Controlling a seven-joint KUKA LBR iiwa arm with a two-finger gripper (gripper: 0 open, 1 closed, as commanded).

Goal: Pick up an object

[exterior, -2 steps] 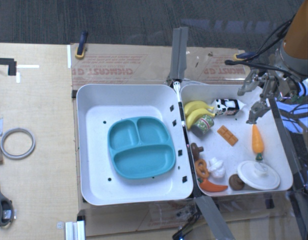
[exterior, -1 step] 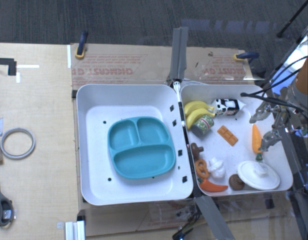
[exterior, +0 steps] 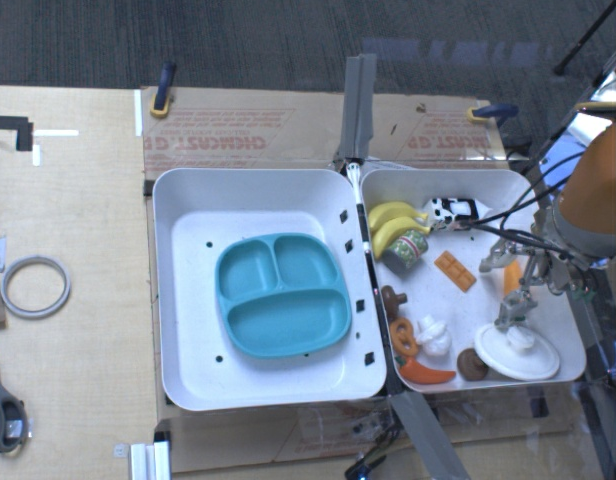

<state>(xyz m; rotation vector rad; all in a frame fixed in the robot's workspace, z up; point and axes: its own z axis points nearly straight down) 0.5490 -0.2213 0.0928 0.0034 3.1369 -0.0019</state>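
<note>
Nearest me, along the front wall of the right bin (exterior: 578, 368), sit a white plate (exterior: 518, 356), a brown ball (exterior: 473, 365) and an orange carrot (exterior: 426, 372). The tool (exterior: 515, 311) hangs just above the plate's back edge, its tip touching or nearly touching a small white lump on the plate; I cannot tell which. The arm (exterior: 593, 198) comes in from the right. Whether the tool is apart or together I cannot tell, and nothing shows clamped in it.

My guess is the plate is the likeliest target: it lies directly under the tool and slightly toward the front, round, with no long axis to line up on.

Farther back lie an orange block (exterior: 454, 270) to the tool's left, then bananas (exterior: 393, 225) by the divider. The left bin (exterior: 178, 298) holds a blue tray (exterior: 284, 294).
</note>
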